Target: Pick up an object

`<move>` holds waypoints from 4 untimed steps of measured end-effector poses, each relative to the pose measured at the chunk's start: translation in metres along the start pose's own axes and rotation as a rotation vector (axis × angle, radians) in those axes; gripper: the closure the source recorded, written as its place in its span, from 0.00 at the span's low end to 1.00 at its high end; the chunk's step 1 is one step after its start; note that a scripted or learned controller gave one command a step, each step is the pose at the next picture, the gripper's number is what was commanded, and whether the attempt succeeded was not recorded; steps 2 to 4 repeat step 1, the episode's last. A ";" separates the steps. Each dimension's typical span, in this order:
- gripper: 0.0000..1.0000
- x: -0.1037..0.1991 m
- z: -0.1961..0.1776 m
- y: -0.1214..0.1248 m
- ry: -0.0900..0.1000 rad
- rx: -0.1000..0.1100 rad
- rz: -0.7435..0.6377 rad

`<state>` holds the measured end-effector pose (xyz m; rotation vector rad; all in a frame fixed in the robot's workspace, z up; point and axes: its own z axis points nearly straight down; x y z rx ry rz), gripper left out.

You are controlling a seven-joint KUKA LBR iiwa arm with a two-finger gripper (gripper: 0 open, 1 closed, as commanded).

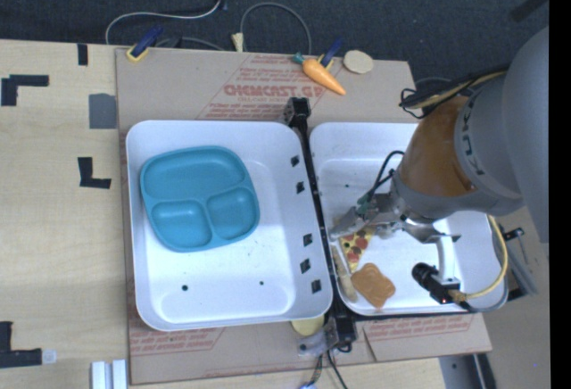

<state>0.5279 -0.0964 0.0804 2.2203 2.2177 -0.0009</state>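
I hover my gripper (350, 225) low in the right bin (357, 143), just above a red-and-yellow patterned piece (357, 244); whether it grips anything, I cannot tell. Nothing looks lifted yet, so I judge the pick undone. That bin holds two items, the second a brown bread-like piece (373, 284). One blue divided plate (200, 197) lies left of it.

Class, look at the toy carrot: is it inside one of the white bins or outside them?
Outside. The toy carrot lies on the cardboard sheet beyond the far rims of both bins, near the right bin, touching neither.
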 end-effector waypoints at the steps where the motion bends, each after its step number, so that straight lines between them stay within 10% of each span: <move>1: 1.00 0.001 -0.017 0.002 0.000 -0.005 -0.001; 4: 1.00 0.001 -0.017 0.002 0.000 -0.005 -0.001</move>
